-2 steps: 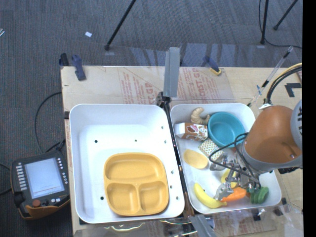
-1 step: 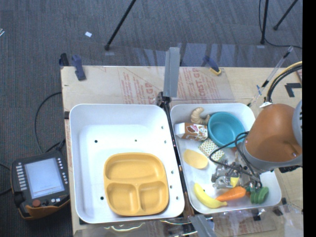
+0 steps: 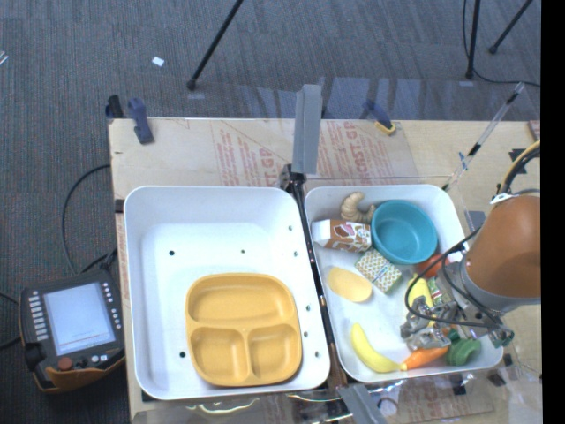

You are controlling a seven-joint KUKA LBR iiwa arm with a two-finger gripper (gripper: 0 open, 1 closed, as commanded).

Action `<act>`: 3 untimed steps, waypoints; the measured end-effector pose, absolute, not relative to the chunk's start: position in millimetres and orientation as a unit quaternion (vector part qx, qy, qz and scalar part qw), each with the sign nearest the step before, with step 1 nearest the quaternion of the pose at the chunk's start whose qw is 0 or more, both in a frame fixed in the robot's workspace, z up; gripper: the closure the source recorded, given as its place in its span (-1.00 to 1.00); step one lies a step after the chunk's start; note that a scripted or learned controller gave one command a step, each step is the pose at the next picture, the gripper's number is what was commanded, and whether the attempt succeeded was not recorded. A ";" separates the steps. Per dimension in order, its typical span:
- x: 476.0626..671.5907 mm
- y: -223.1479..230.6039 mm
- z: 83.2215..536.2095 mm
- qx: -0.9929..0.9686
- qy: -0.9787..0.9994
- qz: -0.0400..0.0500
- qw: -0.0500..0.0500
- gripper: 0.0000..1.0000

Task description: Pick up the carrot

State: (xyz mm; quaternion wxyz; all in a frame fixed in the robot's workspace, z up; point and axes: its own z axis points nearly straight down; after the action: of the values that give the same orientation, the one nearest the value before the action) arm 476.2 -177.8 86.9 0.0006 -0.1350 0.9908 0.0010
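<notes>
The arm reaches in from three o'clock, its orange band (image 3: 505, 247) bulking over the right edge of the right bin (image 3: 388, 189). Below it the gripper (image 3: 430, 323) hangs over the bin's lower right corner, at about five o'clock of that bin. From here I cannot tell whether its jaws are spread or pressed together; wires and metal parts clutter them.

The carrot (image 3: 425, 357) lies flat on the bin floor just under the gripper, its orange body pointing toward nine o'clock and its green top (image 3: 463, 352) toward three o'clock, near the bin's front wall. Just beside its tip, at eight o'clock of it, lies a banana (image 3: 372, 350).

Further up the bin a blue bowl (image 3: 404, 232) sits at about one o'clock, with a tan croissant-like piece (image 3: 353, 205) at eleven o'clock. A small printed carton (image 3: 345, 234) lies beside the bowl, a checkered packet (image 3: 379, 271) just below it, and a pale yellow oval (image 3: 350, 284) near the bin's middle.

The left bin (image 3: 212, 206) holds a yellow divided plate (image 3: 244, 328) toward six o'clock. A teach pendant (image 3: 73, 323) rests on the floor at nine o'clock.
</notes>
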 end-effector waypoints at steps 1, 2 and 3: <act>502.8 -150.8 113.7 -0.148 0.989 0.001 0.002 1.00; 509.7 -212.3 85.8 -0.143 0.990 0.002 -0.001 1.00; 520.5 -208.1 87.2 -0.252 0.968 0.001 0.001 1.00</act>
State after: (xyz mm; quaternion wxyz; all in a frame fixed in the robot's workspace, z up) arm 520.5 -208.1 87.2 0.0012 -0.2523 0.9676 0.0013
